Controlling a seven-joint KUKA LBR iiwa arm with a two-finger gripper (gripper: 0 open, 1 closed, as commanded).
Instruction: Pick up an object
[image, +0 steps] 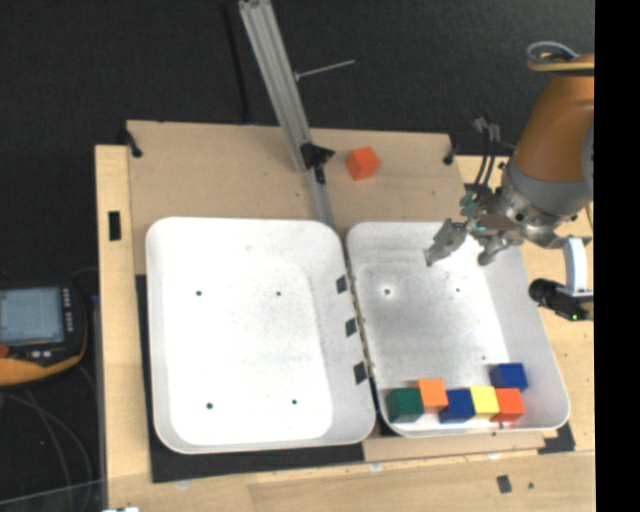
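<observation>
Blocks: a row along the near wall of the right bin (530, 330) holds green block (404, 403), orange block (432, 392), blue block (458, 404), yellow block (484, 400) and another orange-red block (509, 403), with a second blue block (509, 376) just behind. All are packed touching. Claw (462, 243) hangs over the bin's far end, well apart from the row, fingers spread and holding nothing. Best bet, judging from layout: go for the rear blue block or the green end block, since each has free sides; middle ones leave no finger room. Bin wall crowds the row's near side. Left bin (180, 250) sits beside. A stray orange cube (363, 163) lies on the surface beyond the bins, near a slanted metal rail (282, 85).
</observation>
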